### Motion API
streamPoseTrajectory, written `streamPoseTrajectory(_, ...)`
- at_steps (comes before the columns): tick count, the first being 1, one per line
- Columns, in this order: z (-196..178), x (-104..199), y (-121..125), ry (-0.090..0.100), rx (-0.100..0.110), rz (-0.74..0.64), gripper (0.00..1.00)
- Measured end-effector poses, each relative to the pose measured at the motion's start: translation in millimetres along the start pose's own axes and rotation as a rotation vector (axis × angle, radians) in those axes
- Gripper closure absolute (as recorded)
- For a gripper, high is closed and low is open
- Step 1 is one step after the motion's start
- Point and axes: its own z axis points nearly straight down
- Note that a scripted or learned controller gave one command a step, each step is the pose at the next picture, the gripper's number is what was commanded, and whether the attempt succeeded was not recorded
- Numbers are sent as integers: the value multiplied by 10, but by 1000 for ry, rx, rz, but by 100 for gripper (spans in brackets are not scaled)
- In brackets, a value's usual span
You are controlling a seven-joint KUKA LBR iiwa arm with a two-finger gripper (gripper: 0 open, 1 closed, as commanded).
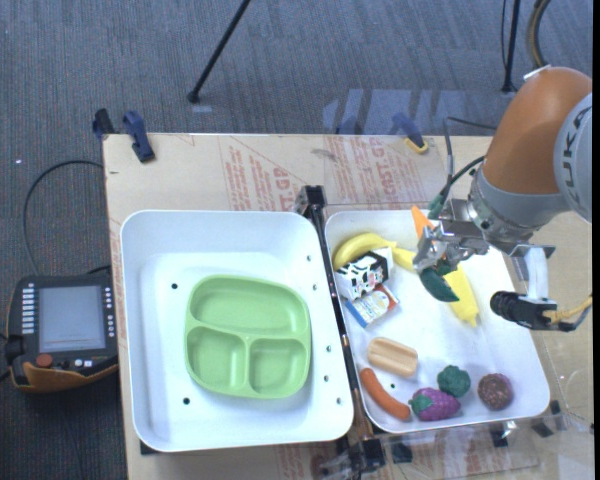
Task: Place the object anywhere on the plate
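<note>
A light green sectioned plate (248,336) lies in the middle of the left bin (150,268). My gripper (438,260) hangs over the upper middle of the right bin (525,353), reaching in from the right. A dark green toy vegetable (442,286) sits between its fingertips and sticks out below them, in front of a yellow corn-like piece (464,298). The gripper looks shut on the green piece. It is well to the right of the plate, across the divider between the bins.
The right bin also holds a banana (358,247), a black-and-white milk carton (364,276), an orange carrot (420,218), a bun (393,356), a sausage (382,394), purple grapes (434,404), broccoli (454,379) and a brown ball (496,390). A pendant (65,328) lies on the floor at left.
</note>
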Motion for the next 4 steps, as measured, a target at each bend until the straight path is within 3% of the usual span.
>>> streamPoseTrajectory(1,-337,689,-619,1,2,-11,100)
streamPoseTrajectory(2,-257,1375,-734,0,4,-71,100)
streamPoseTrajectory(3,204,1915,-906,-3,8,-91,100)
streamPoseTrajectory(4,-117,2426,-1317,-2,3,-147,100)
